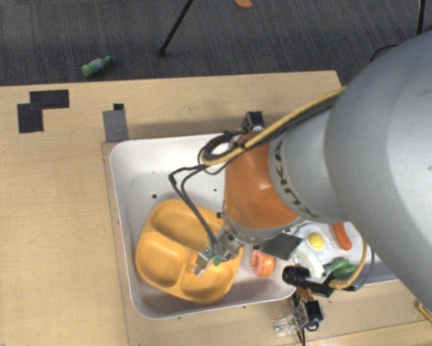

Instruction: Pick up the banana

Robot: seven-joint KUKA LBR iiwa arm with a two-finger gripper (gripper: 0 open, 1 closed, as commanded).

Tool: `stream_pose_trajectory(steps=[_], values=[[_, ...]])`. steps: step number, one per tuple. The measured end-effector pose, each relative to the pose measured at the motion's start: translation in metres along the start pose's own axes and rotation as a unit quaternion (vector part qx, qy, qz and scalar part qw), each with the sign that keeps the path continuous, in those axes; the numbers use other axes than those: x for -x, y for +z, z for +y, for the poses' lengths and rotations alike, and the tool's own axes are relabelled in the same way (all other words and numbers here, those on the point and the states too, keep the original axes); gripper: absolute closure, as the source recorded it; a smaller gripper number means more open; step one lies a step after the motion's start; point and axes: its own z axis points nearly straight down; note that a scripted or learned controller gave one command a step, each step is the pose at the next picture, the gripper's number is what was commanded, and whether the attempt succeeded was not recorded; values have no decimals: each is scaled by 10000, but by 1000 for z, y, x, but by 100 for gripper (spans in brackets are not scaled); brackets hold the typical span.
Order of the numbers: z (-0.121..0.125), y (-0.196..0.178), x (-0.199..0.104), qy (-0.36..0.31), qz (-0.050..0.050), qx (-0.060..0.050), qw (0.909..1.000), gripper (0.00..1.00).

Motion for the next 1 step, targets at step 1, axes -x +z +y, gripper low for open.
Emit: stream_pose_trajectory(steps=[1], values=[[44,-23,-38,2832,-1,-67,9590,0]])
